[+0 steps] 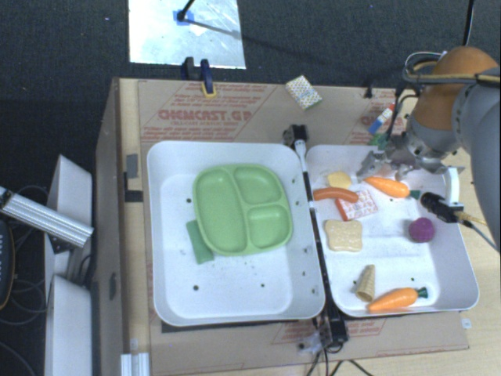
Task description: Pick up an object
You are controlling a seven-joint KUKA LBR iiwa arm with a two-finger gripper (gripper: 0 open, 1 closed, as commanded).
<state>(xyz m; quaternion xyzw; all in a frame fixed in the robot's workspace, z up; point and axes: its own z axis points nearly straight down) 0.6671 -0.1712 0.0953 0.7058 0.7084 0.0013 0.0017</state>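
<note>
My gripper hangs over the far edge of the right bin, with its fingers spread open and nothing between them. Just in front of it lies an orange toy carrot. To the carrot's left are a red sausage, a small yellow piece and a red-and-white patterned packet. Nearer the front of the bin sit a tan cracker, a purple ball, a wafer cone and a second carrot.
The left bin holds a green divided plate with a flat green piece sticking out from under it. A small patterned block lies on the cardboard behind the bins.
</note>
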